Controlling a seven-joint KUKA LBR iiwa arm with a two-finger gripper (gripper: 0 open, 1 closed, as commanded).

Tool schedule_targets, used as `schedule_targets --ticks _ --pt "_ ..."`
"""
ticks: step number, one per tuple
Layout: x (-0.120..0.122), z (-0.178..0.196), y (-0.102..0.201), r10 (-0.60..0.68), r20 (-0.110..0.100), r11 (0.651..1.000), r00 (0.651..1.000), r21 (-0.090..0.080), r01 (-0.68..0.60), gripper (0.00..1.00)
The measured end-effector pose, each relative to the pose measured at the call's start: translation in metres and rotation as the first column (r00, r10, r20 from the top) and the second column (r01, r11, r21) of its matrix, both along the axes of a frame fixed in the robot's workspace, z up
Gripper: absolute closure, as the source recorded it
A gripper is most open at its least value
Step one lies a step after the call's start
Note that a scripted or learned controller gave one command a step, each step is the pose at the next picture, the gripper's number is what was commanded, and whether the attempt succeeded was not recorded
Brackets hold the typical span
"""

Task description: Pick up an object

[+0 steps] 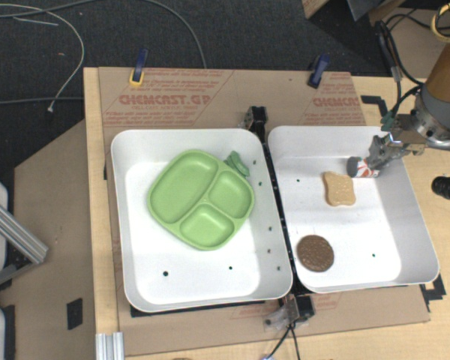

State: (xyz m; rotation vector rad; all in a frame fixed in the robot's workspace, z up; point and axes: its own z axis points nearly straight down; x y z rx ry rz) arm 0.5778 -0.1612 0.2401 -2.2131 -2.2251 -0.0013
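Round brown patty: the flat, dark brown disc (315, 252) lies at the near end of the right white bin (405, 261), untouched and well apart from the arm.
Toast-shaped piece: a tan, bread-like slab (339, 189) rests mid-bin, near the gripper but not touching it.
Green tray: a light green plastic plate with three compartments (201, 199) sits tilted in the left white bin (135, 276), with a small dark green item (238, 163) against its far edge.
Gripper: the metal two-finger gripper (376, 161) is low at the far end of the right bin, over a small grey and red-and-white object (362, 169) by the back wall.
Grip state: I cannot tell whether it is spread or clamped, nor whether that small object is between the tips or just beside them.
Progress: judged early to middle; nothing is visibly lifted, so the grasp and raise are left to do.
Obstacles: the far bin wall is close behind the target, and the toast-shaped piece lies just to its near side.
Far surroundings: blue clamps (139, 65) pin the cardboard sheet (172, 96) at the back.
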Motion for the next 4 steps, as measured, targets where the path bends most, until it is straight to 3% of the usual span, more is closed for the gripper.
schedule_targets --ticks 4 --pt "0.029 -0.004 0.214 0.002 0.004 1.000 1.000 0.000 -0.002 1.00"
